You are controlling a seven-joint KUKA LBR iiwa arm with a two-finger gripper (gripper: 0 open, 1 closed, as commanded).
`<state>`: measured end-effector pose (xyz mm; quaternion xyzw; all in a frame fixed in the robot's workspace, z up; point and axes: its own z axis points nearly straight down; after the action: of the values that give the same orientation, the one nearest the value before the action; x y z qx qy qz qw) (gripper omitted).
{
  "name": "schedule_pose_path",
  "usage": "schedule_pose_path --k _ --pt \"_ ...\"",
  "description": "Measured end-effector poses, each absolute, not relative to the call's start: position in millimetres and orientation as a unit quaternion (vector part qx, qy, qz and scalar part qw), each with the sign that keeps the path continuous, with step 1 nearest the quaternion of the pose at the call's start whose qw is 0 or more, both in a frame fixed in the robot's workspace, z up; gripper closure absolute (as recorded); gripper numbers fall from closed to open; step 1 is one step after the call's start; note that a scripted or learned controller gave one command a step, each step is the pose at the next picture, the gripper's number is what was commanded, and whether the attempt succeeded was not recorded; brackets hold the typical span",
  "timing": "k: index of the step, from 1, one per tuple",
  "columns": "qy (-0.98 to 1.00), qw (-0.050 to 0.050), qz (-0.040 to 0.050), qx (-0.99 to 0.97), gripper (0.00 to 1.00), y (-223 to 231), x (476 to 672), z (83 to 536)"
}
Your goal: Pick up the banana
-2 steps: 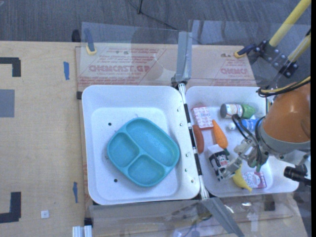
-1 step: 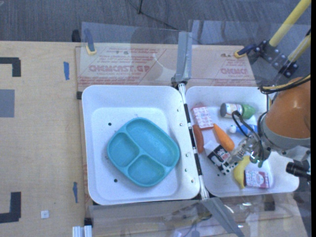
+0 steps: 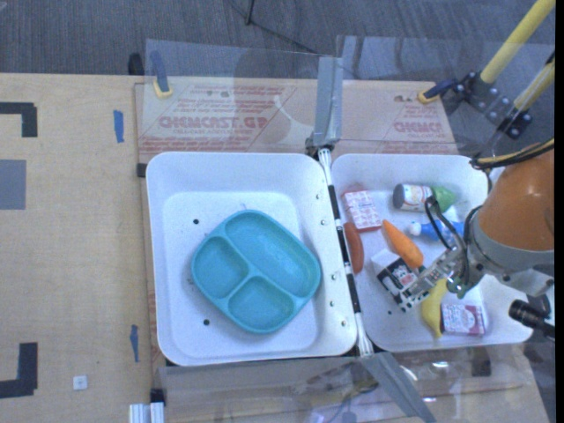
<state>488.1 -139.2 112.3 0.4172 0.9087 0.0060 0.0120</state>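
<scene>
1. Arm reaches in over the right bin (image 3: 374,170), orange band above the wrist. The hand (image 3: 445,276) sits low in that bin, just above the banana (image 3: 433,308).
2. Hand state: can't tell. The tip area is small and cluttered with cable and metal parts; no item is clearly seen gripped.
3. Banana: yellow, curved, lying flat near the front of the right bin. Its upper end is tucked under the hand; its lower end points to the bin's front rim. The pink packet (image 3: 463,319) lies just beside it, arm side. The black-and-white box (image 3: 401,282) lies just beside it, toward the left bin.
4. Step in hand, judged: closing on the banana, approach nearly done, no lift yet.
5. To do it well: centre on the banana's mid-body, not the tapered end; squeeze across the short width; avoid pinching the packet or box too; lift straight up.
6. Risk, judged: smooth rounded skin may roll or slip out; tight neighbours may get dragged along.
7. Other items in the right bin: orange carrot-shaped piece (image 3: 402,243), reddish sausage shape (image 3: 355,246), pink-and-white packet (image 3: 361,208), grey-and-green bottle (image 3: 423,196).
8. Left bin (image 3: 176,183): turquoise divided plate (image 3: 256,270), glossy plastic, three compartments. Both bins are matte white and shallow, with rounded corners.
</scene>
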Motion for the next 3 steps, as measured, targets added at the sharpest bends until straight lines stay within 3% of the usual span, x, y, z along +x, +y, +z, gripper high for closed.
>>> schedule_pose_path --k 1,2,3 --pt "0.909 0.018 0.0070 0.417 1.00 -140 491.0 125" --pt "0.908 0.017 0.0067 0.418 0.00 -140 490.7 124" --pt "0.929 0.015 0.0095 0.370 0.00 -179 494.2 105"
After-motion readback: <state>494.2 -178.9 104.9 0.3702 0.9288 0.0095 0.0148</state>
